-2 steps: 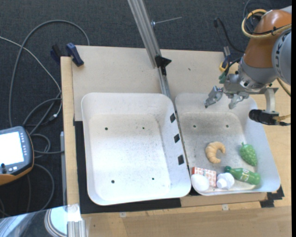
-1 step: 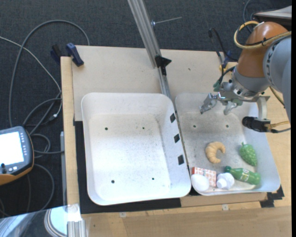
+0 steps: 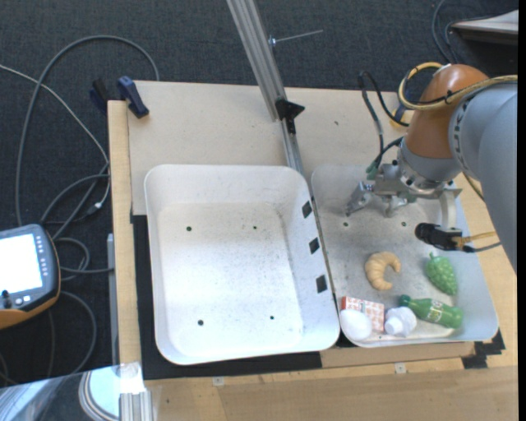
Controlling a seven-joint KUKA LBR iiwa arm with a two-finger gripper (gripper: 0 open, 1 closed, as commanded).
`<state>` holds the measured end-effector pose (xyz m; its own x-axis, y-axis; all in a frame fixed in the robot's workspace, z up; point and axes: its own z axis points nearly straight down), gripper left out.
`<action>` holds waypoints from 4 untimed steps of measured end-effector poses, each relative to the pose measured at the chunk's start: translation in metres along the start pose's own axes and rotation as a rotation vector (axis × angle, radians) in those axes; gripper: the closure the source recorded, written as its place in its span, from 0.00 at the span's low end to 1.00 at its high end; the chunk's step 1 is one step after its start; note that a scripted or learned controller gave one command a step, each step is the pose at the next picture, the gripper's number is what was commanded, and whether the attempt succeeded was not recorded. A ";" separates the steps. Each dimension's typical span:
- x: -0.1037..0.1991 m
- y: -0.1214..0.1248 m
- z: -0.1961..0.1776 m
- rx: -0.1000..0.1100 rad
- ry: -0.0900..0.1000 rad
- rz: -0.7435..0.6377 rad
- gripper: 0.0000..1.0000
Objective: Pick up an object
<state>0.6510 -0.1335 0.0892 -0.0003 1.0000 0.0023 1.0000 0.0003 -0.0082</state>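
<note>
Just below pincer point(image 3: 371, 197), apart: croissant point(image 3: 382, 269), rt bin point(image 3: 337, 247).

Even, bright overhead light, nothing dim

The light fell flat and soft from above; the white bins point(image 3: 164, 197) glowed close to washed out, with only a faint shadow along the inner walls; the orange band point(image 3: 444, 99) on the arm carried a small pale sheen; the dark floor point(image 3: 49, 25) stayed legible, cables and all; focus was fair mid-frame, softer and slightly grainy toward the bottom-left corner.
</note>
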 end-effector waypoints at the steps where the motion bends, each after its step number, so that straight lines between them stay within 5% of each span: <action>1: 0.000 0.002 -0.015 -0.008 -0.001 -0.001 1.00; 4: 0.002 0.018 -0.161 -0.015 -0.004 -0.001 1.00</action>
<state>0.6699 -0.1321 0.2497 -0.0015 1.0000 -0.0015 1.0000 0.0015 0.0071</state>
